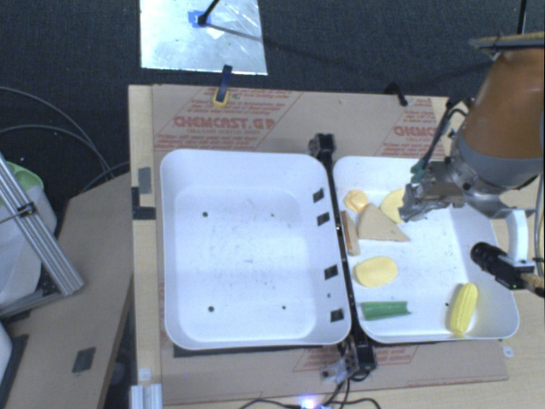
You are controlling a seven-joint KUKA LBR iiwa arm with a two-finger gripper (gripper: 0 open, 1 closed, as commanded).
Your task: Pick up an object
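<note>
The gripper (415,204) is hovering over the wedge (381,226) near the right bin's (494,313) far edge. Honestly can't tell how the fingers are sitting. Corn (462,308) is lying by the near right corner.

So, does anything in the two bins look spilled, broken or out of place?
Nothing stands out. The yellow corn cob, green piece, yellow oval piece and tan wedge all lie inside the right bin, with no spill visible. The gripper is beside the wedge.
</note>
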